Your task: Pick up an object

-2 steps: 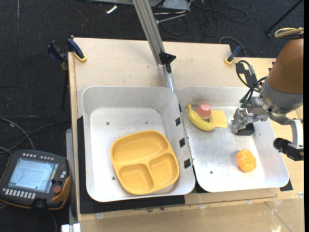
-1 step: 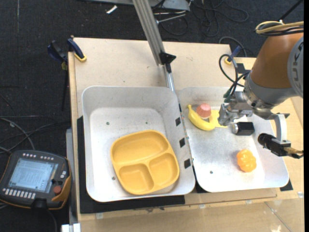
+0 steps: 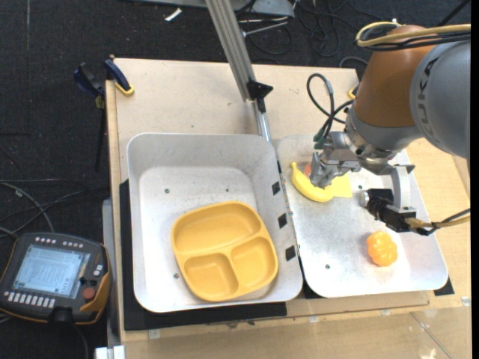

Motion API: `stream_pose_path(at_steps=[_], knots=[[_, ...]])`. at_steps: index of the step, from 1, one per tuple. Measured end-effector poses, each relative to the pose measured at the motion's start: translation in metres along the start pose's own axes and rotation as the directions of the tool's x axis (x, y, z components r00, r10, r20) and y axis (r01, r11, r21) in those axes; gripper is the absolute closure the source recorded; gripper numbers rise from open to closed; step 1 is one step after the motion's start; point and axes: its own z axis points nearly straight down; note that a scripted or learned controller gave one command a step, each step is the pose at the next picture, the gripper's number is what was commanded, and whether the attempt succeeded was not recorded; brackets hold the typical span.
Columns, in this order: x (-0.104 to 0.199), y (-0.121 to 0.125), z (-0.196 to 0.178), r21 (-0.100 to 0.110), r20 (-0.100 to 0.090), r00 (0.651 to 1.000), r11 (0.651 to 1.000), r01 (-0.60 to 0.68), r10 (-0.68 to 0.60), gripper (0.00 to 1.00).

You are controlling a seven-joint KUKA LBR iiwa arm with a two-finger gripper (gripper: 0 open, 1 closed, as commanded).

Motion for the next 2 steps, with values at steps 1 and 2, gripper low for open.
stream_pose_path(at_steps=[1, 2], knots=[[0.052, 0.004, 0.011, 0.004, 0.001, 1.0, 1.0, -0.001, 0.001, 1.0], [0.111, 0.012, 0.0, 0.0, -0.001, 1.0, 1.0, 0.0, 0.0, 1.0]])
